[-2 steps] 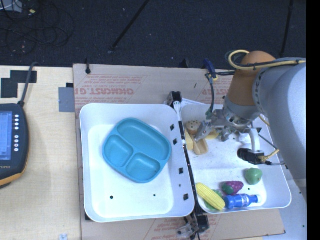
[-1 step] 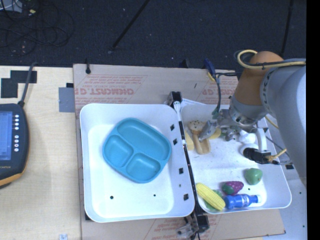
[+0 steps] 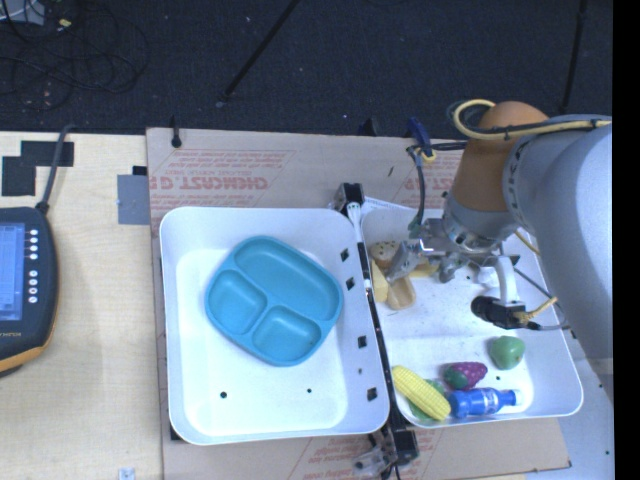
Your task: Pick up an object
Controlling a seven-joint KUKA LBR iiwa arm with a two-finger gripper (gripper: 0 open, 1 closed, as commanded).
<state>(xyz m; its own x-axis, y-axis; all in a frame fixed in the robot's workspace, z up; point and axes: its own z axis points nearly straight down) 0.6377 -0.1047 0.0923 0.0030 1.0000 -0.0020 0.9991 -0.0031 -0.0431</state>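
Looking at the fingers [image 3: 415, 261] first: they hang low in the upper left part of the right bin [image 3: 560, 393], but we can't tell whether they're spread or pressed together, too small and dark. Just beside them, to the left, lie two pale yellowish food pieces [image 3: 390, 273] near the divider; we can't see contact w/ either. The grey arm [image 3: 560, 208] w/ its orange band comes in from the frame's right. Lower in the same bin, well apart from the fingers: a green round item [image 3: 507, 351], a purple item [image 3: 465, 374], a corn cob [image 3: 421, 392], and a blue bottle [image 3: 482, 402]. The left bin [image 3: 190, 388] holds a blue sectioned plate [image 3: 272, 299]. A handheld pendant [image 3: 22, 283] sits on the bench at far left.
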